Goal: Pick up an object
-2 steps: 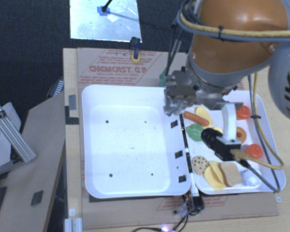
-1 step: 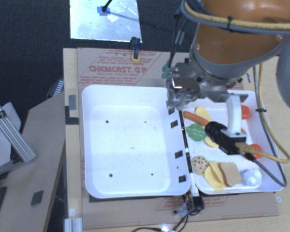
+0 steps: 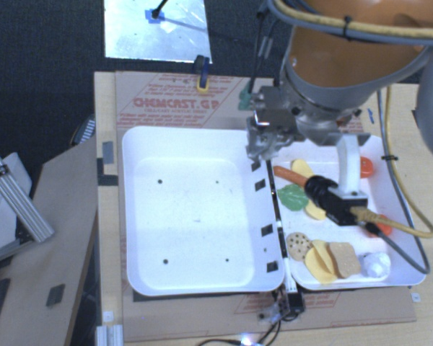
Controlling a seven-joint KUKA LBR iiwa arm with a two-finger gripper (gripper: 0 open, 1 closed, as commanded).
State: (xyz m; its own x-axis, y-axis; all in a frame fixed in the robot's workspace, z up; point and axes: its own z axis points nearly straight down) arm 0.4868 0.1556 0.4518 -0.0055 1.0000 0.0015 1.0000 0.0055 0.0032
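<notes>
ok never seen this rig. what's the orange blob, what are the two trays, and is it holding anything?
The orange and grey mass at the top right is a robot arm, seen from a single fixed camera above the bench that looks down at a slant. The arm reaches in from the right, so its wrist blocks part of the view.

Below it are two shallow white bins side by side. The left bin shows only a few small dark dots on its floor. The right bin holds toy food: a green leaf-shaped piece, a carrot-like orange stick, a speckled cookie, a yellow slice, a tan bread slice, a small white object.

The gripper hangs near the divider at the right bin's back corner. Nothing visible between its fingers, and I can't tell whether they are open.
</notes>
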